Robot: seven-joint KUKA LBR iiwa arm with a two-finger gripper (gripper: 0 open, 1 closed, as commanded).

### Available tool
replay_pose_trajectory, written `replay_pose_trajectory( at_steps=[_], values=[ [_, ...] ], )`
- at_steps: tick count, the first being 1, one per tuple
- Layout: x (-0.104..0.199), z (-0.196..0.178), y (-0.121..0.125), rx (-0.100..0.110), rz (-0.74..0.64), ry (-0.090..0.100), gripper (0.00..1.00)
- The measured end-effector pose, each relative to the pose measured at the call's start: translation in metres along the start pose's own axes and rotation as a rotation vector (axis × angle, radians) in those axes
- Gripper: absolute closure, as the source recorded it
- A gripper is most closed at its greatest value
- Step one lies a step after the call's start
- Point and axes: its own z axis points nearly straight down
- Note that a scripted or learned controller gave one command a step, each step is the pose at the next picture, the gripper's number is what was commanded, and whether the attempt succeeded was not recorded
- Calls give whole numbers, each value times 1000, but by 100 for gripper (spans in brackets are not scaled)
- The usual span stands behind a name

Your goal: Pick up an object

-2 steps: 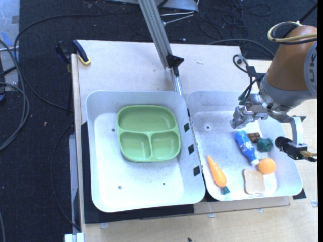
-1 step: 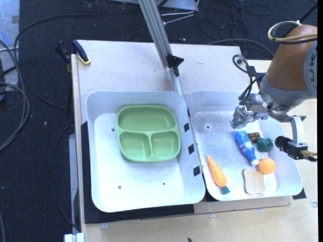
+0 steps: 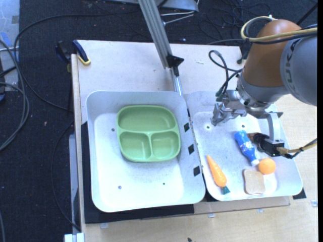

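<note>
Candidate objects all lay in the right bin (image 3: 202, 135), grouped toward its near right corner. A toy carrot (image 3: 217, 171) lay on the bin floor, orange body with a small green tip pointing toward the near rim. A blue bottle (image 3: 246, 146) with a white label lay on its side just right of it, its neck close to an orange ball (image 3: 267, 166). A tan slice of toy bread (image 3: 254, 181) lay flat just below the ball, near the bin's front edge.

My gripper (image 3: 220, 116) hung over the far left part of the same bin, well apart from the bottle and carrot, over bare white floor. I could not tell how my jaws stood from this angle; nothing showed between them.

The left bin (image 3: 101, 185) held a green divided plate (image 3: 149, 133) with three compartments, sitting toward its far side. A metal pole (image 3: 156, 26) slanted over the bench (image 3: 126, 59) behind the bins.
</note>
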Motion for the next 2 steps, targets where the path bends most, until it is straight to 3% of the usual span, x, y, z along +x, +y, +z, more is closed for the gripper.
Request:
replay_pose_trajectory(
  at_steps=[2],
  values=[
    [127,-12,-1,1,-2,1,100]
  ],
)
